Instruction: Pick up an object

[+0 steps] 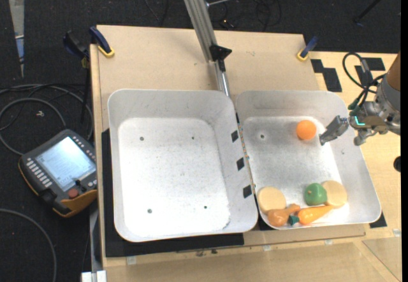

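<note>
Hovering over the right bin's right rim, the gripper has its fingers spread and holds nothing. An orange ball lies just beside it; other toy food clusters along the near wall.

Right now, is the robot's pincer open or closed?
Open. The pincer has its two fingers spread apart over the right bin, with nothing between them. The orange ball sits beside it, untouched.

Overhead slant view — both bins
</note>
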